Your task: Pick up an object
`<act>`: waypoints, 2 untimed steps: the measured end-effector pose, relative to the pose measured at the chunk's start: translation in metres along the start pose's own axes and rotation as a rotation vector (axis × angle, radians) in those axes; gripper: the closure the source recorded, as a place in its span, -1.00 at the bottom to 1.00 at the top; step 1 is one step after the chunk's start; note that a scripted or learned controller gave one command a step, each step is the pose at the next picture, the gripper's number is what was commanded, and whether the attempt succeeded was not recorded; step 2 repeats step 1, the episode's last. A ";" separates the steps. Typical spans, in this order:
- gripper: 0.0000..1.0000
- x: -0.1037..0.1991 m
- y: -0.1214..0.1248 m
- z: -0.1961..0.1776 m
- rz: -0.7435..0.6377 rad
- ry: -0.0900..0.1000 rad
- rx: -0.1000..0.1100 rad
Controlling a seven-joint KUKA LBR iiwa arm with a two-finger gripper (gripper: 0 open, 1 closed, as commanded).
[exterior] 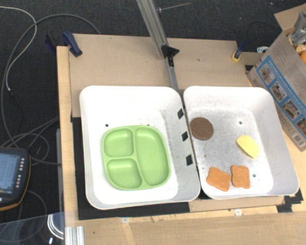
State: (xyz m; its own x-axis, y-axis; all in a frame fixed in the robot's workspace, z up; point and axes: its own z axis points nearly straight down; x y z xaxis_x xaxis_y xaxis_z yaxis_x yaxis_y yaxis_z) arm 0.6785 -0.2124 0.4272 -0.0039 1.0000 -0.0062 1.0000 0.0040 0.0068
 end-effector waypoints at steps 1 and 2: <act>-1.00 0.000 0.000 0.001 0.000 0.000 0.001; -1.00 0.000 0.000 0.001 0.000 0.000 0.001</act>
